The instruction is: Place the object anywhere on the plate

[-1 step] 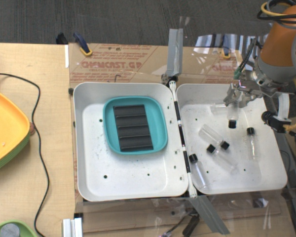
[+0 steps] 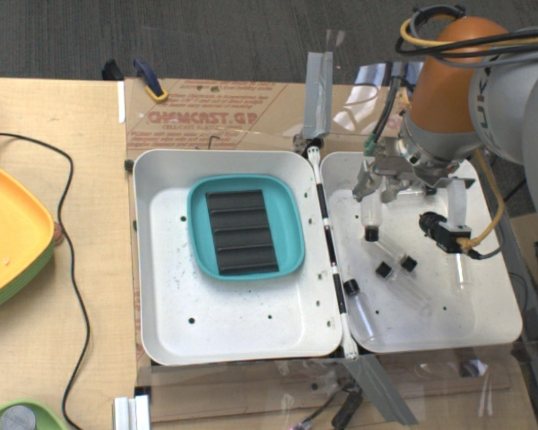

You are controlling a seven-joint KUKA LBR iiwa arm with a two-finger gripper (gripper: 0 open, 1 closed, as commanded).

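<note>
The grey arm's claw [image 2: 411,211], its fingers spread and holding nothing, hung over the right white bin [image 2: 484,325] near a small black-capped clear object [image 2: 395,266], which probably needed a centred pinch before crossing to the teal ribbed plate [image 2: 291,231].
</note>
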